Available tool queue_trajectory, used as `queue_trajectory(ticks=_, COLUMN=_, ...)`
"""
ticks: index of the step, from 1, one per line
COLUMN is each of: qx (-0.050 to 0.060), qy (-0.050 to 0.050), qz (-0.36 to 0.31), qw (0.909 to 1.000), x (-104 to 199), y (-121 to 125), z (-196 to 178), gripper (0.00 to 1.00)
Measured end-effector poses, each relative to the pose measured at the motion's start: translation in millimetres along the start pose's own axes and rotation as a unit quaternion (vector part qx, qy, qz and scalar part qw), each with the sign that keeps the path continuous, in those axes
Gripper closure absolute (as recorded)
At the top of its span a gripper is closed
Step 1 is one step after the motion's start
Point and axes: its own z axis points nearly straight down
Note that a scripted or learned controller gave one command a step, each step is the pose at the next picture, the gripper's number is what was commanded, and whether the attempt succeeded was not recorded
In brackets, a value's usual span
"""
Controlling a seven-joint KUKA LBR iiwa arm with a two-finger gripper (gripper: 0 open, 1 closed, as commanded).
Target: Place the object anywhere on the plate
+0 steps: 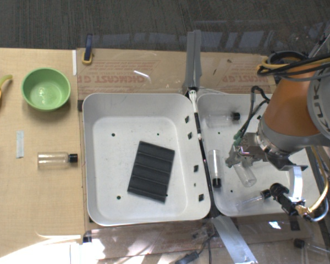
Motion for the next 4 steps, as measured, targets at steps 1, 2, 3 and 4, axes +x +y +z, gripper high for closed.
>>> queue_trajectory(ticks=1, qx=-0.001, qy=0.000, qz=-0.173, qw=0.9850, x=40, y=33, z=-148, gripper=1.00)
queue_trajectory(ticks=2, qx=-0.002, qy=0.000, qz=-0.195, qw=0.9807, x=103, y=52, z=-243, gripper=1.00)
queue_trajectory(ticks=3, qx=-0.001, qy=0.000, qz=-0.116, qw=0.9932, x=150, y=86, z=-242, gripper=1.00)
queue_trajectory(ticks=4, qx=0.000, qy=-0.001, qz=0.091, qw=0.9959, x=201, y=145, z=-241, gripper=1.00)
